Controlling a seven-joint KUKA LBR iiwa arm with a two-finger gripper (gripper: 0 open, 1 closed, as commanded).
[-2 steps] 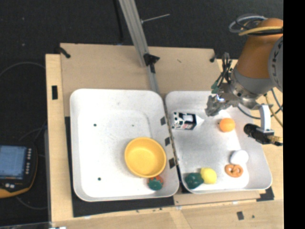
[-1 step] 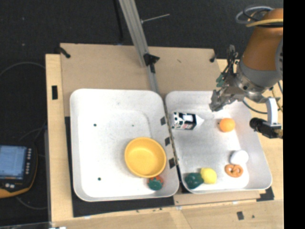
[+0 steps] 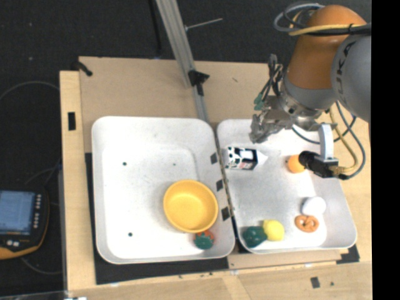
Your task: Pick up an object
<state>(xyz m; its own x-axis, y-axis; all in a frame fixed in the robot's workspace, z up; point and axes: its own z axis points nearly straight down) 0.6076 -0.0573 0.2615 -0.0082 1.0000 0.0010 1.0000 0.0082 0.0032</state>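
Down at the front of the right bin (image 3: 347,230) we see a dark green toy (image 3: 254,235) touching a yellow one (image 3: 274,230). An orange ring-shaped toy (image 3: 307,223) and a white ball (image 3: 313,205) sit a bit to the right of them.

We use the little black and white carton (image 3: 241,158) as our landmark. It lies on its side at the left side of the right bin, just beside the wall between the two bins. Its long side runs left to right. We think this is the thing to pick up, because it is the closest thing to the tool (image 3: 260,132). The tool hangs just behind the carton and a little to its right. It looks apart from the carton, not touching it. We cannot tell if the tool is spread or pressed together, and we see nothing in it.

To reach the carton, we think the tool must come forward, a bit left, and down.

A small orange ball (image 3: 295,164) lies to the right of the carton, with a black part of the arm beside it. Left of the carton, in the left bin (image 3: 112,186), sit a yellow bowl (image 3: 190,205) and a small green and orange toy (image 3: 204,239). The bin wall just left of the carton could get in the way.
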